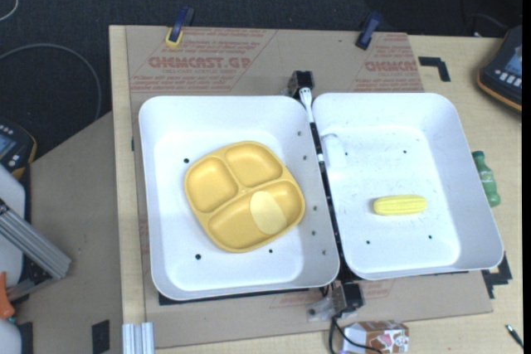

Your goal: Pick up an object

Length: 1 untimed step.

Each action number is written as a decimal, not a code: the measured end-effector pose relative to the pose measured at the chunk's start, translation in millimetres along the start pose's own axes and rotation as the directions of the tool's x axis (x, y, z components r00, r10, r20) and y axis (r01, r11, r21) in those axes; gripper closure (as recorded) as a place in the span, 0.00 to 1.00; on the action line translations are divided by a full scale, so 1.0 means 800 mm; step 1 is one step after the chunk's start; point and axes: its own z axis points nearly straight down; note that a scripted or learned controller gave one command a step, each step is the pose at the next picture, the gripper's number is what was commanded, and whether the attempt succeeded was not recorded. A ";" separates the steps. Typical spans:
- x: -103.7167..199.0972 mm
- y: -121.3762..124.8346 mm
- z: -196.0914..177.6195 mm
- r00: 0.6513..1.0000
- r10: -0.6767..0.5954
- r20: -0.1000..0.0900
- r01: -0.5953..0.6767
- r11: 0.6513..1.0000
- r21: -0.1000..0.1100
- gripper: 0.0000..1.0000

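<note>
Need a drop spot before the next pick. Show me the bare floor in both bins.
The right bin is mostly bare: only the yellow corn cob lies low at its middle, leaving the whole upper half and the strips beside the cob free. The left bin is crowded by the yellow divided plate; only its top strip and lower-left corner are open.

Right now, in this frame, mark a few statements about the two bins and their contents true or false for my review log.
1. The yellow divided plate lies in the left bin. True.
2. The yellow corn cob lies on the plate. False: it lies alone in the right bin.
3. A pale round piece sits in one plate compartment. True.
4. The corn cob stands upright. False: it lies on its side.
</note>
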 end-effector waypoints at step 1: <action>-0.011 -0.050 0.106 1.000 0.007 -0.005 -0.006 1.000 0.022 1.00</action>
